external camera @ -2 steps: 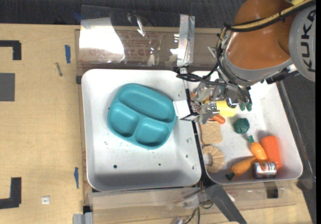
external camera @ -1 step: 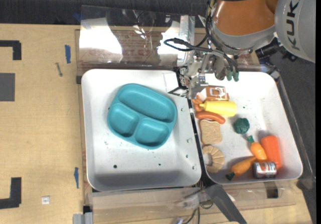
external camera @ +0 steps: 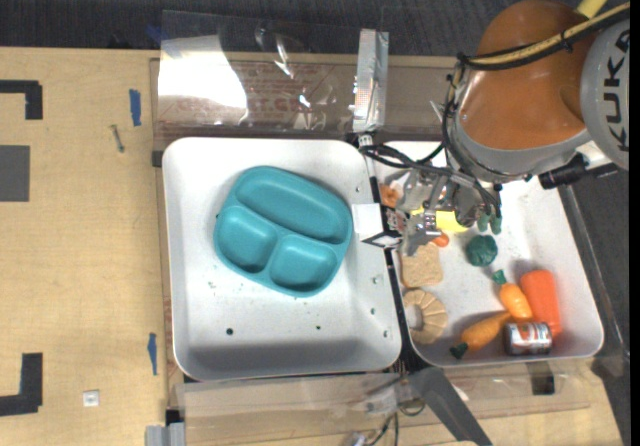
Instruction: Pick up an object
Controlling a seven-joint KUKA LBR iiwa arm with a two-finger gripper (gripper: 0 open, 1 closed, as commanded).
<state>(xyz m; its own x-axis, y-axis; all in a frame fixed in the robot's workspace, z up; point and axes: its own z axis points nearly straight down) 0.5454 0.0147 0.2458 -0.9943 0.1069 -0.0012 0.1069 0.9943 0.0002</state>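
Looming closest to the lens, the grey arm with its orange band (external camera: 525,74) is reaching in from the right and hanging over the upper part of the right bin (external camera: 580,264). Below it, the gripper (external camera: 432,217) is sitting low at that bin's left side, close to the wall shared with the left bin (external camera: 200,314); whether the fingers are open or closed, I cannot tell, since the wrist and cabling are hiding them. A yellow item (external camera: 447,223) is peeking out just beside the gripper, and a tan cookie-like piece (external camera: 422,267) is lying just below it. Further down, a second tan ridged piece (external camera: 428,313) is resting near the bin's front left corner. A dark green round toy (external camera: 482,250) is lying to the right of the gripper, apart from it. Toward the front right, an orange toy carrot (external camera: 482,331) is lying at a slant, a smaller orange piece (external camera: 515,300) is sitting above it, and a larger orange-red piece (external camera: 542,296) is standing just beside that. A small metal can (external camera: 527,338) is lying on its side near the front edge. Over in the left bin, a teal divided plate (external camera: 283,228) is resting tilted. Both bins are sitting on a brown tabletop (external camera: 80,234), with a clear plastic sheet (external camera: 260,84) lying behind the left bin.
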